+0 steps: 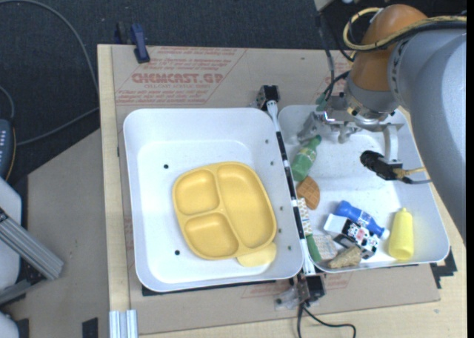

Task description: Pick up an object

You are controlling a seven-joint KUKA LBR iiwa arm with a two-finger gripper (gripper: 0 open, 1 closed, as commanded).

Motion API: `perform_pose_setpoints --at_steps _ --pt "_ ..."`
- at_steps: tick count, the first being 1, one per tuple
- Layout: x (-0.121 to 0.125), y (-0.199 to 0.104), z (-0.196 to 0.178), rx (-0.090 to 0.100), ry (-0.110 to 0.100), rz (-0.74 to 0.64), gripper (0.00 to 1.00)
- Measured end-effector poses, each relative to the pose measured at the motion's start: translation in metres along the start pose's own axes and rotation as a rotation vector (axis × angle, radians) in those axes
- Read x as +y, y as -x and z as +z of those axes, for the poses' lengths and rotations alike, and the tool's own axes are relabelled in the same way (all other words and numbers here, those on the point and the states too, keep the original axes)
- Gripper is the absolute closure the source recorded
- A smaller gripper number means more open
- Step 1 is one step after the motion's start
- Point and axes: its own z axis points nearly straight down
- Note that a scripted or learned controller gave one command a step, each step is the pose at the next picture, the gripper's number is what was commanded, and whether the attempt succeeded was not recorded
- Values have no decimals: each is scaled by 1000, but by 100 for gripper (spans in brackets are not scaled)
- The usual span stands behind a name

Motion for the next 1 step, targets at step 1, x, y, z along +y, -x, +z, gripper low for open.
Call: perform_pose_setpoints --at_steps 1 --pt "1 0 -11 -3 3 -1 100"
